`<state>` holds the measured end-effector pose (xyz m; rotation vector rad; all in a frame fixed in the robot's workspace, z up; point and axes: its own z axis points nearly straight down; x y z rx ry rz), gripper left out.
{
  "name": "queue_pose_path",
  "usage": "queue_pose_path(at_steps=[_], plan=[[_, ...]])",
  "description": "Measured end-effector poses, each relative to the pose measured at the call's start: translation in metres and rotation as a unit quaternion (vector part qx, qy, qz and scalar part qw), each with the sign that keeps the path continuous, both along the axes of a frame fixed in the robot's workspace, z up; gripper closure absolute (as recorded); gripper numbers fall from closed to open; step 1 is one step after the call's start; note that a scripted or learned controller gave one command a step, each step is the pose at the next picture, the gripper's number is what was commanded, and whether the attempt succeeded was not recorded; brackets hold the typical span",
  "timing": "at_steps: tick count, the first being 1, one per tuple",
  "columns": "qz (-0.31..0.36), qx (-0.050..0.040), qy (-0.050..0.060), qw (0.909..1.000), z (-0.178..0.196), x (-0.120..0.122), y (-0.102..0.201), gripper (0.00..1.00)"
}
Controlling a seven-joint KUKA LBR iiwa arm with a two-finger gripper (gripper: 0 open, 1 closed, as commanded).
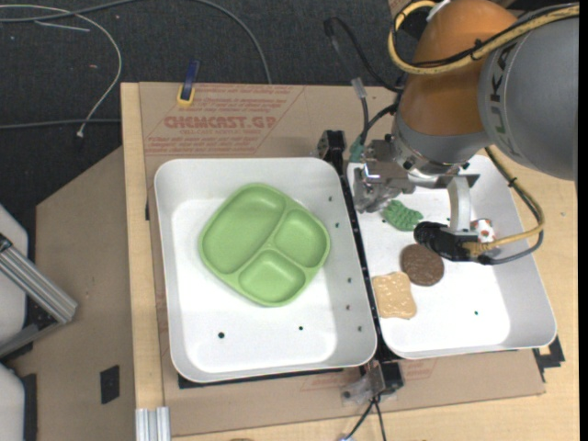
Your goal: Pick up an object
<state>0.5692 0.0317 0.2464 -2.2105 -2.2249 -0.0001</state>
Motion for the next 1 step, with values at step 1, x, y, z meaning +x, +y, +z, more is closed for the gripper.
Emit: queue_pose_path(at_steps=[1], plan=[[0.000, -0.0006, 0.000, 1.0000, 0.0003, -0.0122, 0.0467, 1.00]])
